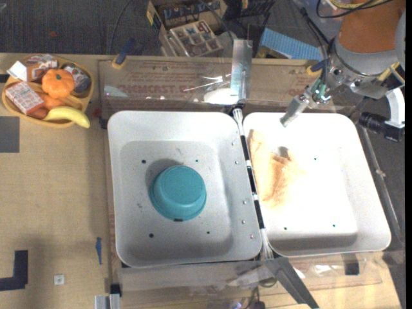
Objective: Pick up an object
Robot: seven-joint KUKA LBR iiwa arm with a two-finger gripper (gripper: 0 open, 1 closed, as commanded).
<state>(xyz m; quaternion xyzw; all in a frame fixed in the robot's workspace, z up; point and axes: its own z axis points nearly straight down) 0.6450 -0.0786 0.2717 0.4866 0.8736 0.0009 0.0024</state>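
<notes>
A grey-and-orange robot arm hangs over the far edge of the right bin (pixel 322 237), its gripper (pixel 297 111) raised above the rim with nothing visible between the slim fingers; how far apart they sit cannot be told from this angle. The one clear candidate for pickup, a teal bowl (pixel 179 192), rests upside down near the middle of the left bin (pixel 129 140), well apart from the gripper and across the divider between the two trays. Below the gripper, the right bin carries a tan, streaky patch (pixel 277 176) along its left side that may be a flat scrap or merely a stain. The risk from here looks twofold: a descent straight down would likely close on bare plastic or that thin patch, giving nothing to grip, while a reach for the bowl would meet a smooth, domed base that offers narrow fingers little purchase and could slide away. A basket of toy fruit (pixel 48 92) sits on the bench at far left.
</notes>
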